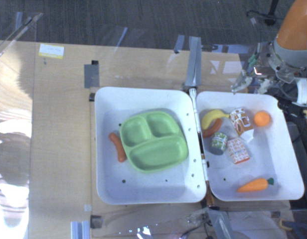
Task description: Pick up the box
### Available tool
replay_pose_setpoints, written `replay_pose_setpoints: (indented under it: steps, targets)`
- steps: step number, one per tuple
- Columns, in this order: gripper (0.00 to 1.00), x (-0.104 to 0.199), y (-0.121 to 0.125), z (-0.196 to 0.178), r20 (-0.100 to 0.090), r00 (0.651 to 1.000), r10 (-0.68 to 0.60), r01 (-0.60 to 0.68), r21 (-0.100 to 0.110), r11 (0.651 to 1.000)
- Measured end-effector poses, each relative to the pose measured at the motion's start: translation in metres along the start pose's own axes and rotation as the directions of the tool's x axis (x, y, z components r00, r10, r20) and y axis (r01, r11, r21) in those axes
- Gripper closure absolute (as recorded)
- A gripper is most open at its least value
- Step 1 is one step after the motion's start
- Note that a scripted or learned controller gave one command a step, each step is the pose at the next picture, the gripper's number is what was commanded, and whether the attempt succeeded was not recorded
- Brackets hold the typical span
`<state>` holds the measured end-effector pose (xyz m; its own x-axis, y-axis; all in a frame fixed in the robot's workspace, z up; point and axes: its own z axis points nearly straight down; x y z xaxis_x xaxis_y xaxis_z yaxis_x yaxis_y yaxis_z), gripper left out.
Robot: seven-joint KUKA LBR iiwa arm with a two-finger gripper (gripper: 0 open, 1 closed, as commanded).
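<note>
Since the box (238,151) is lying flat near the middle of the right bin (293,183), crowded on several sides, a clean grasp is judged hard. A second carton-like pack (241,120) is seen just behind the box, almost touching it; the wrong one could be taken, as both are red-and-white printed. A small green-labelled can (219,142) is placed just left of the box, so it could be clipped or dragged along on descent. A banana (214,116) and a sausage (210,127) are found further left and behind the box, an orange (262,119) behind and right of the box, a carrot (253,185) in front of the box, well apart.

The gripper (253,83) is seen well behind the box, over the bin's far rim, not lowered. Whether it is open or closed cannot be told; the tip is too cluttered. Nothing is seen held.

The box may be pushed sideways if the approach is off-centre. A low flat box may also be slipped off if it is caught only at the edges.

The left bin (101,183), left of the box, with a green plate (153,141) and another sausage (117,147), is not involved.
</note>
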<state>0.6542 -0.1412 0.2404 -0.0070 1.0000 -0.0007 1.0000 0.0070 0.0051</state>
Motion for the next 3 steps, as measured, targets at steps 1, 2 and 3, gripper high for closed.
replay_pose_setpoints:
  steps: [1, 2, 3]
  targets:
    - [0.00, 0.030, -0.048, 0.118, 0.000, 0.982, 0.191, -0.191, 0.005, 0.982]
    - [0.00, 0.033, -0.073, 0.152, 0.000, 0.985, 0.172, -0.172, -0.005, 0.985]
    - [0.00, 0.056, -0.083, 0.152, 0.000, 0.986, 0.167, -0.167, -0.006, 0.986]
